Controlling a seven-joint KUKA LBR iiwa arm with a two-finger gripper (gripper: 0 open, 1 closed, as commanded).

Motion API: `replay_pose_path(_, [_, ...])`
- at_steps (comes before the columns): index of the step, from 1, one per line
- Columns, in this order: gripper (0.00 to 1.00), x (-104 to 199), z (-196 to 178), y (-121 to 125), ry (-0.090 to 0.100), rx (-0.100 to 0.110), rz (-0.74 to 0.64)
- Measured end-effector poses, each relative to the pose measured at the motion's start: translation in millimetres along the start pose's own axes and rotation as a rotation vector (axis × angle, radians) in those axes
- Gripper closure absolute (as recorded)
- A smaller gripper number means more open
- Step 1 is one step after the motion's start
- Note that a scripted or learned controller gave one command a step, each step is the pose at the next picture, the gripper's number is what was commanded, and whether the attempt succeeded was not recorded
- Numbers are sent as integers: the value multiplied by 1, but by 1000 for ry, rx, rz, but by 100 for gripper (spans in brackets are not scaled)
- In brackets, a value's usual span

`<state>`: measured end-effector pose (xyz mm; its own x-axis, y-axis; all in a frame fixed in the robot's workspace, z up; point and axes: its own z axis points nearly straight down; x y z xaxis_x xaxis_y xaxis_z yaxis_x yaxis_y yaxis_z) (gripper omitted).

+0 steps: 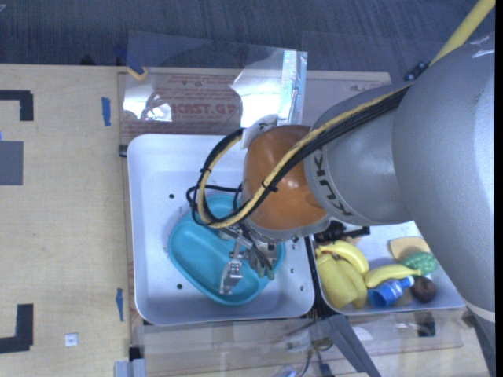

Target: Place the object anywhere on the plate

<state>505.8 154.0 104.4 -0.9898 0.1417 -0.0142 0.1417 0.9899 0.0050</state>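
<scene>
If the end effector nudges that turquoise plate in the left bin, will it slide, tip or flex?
The turquoise plate looks like rigid moulded plastic, so it probably won't flex. It seems light and rests on the smooth white bin, so a sideways nudge would likely slide it. Its raised rim suggests that pressing down near the edge could tip it. The end effector hangs right over it.

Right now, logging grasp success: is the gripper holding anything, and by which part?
Cannot be told. The gripper hangs over the blue plate in the left bin; no object visibly in it.
</scene>
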Motion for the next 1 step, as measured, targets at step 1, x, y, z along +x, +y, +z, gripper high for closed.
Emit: replay_pose_path(1, [0,0,-82,-164,7,7,296])
